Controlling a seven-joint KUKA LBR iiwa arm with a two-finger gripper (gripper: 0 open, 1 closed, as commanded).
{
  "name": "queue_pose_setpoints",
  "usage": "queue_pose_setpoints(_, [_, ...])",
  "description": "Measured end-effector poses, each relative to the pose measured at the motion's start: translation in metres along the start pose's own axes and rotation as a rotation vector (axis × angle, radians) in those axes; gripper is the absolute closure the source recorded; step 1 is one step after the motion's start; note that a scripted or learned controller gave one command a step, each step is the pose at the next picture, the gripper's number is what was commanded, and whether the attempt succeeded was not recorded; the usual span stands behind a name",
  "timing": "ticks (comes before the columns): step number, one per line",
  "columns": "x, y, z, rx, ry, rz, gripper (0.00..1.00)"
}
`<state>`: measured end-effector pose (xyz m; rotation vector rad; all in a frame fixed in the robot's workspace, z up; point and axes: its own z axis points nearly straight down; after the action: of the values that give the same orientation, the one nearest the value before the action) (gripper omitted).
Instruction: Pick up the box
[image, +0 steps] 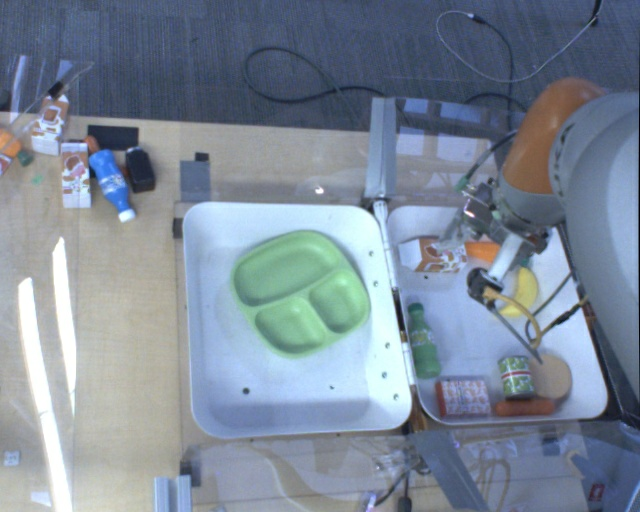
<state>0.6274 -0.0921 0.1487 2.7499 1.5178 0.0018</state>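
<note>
One box (438, 256) lying just beside jaws.

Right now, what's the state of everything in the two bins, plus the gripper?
green plate: right way up, compartments bare
small carton: seems to lie on its side
green bottle: lying flat, cap on
can: upright
red and white box: lying flat
banana: unpeeled
gripper: beside the small carton, grip not readable
</note>
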Motion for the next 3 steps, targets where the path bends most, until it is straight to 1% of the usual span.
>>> queue_pose_setpoints(1, [0.087, -0.004, -0.075, -0.003, 0.001, -0.207, 0.00])
queue_pose_setpoints(2, [0.062, -0.088, -0.034, 0.001, 0.000, -0.323, 0.00])
queue_pose_setpoints(3, [-0.029, -0.115, -0.035, 0.000, 0.000, -0.357, 0.00])
